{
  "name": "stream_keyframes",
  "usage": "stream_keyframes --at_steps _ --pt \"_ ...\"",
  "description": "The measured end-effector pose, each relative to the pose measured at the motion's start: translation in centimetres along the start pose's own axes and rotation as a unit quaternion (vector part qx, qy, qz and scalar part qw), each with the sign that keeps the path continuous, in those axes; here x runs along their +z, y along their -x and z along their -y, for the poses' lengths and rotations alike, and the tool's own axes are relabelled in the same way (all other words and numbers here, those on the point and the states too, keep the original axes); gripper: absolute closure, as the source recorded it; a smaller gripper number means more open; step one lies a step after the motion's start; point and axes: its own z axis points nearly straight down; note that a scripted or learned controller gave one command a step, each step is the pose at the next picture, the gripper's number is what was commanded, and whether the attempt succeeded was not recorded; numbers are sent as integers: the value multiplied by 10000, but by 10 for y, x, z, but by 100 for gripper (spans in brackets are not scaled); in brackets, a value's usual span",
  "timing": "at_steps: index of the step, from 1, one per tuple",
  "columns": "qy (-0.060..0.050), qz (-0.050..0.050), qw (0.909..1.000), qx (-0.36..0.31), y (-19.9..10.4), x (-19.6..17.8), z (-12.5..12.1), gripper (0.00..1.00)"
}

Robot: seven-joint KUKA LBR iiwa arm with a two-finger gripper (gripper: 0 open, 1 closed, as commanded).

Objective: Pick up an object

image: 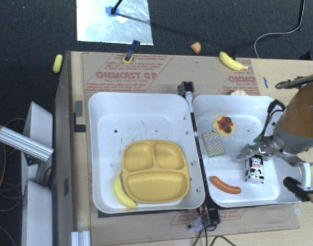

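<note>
**Arm is over the right bin, nothing lifted yet**

You see the gripper (254,155) low in the right bin (248,104), directly above a small black-and-white carton (254,170). Whether the jaws are open or closed, you cannot tell; the wrist hides them. The carton appears to rest on the bin floor, so I judge the pick is not done. Near it lie a sausage (225,185), a checked sponge (213,144) and a pizza toy (224,125). The left bin (110,111) holds a yellow tray (155,170) and a banana (121,192). What is left: close, lift, and confirm.
</note>
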Motion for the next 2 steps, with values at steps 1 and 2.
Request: stream_keyframes --at_steps 1,2 --pt "24 7 10000 -4 0 -11 -1 100" --pt "22 2 10000 -13 -75 -124 -17 100"
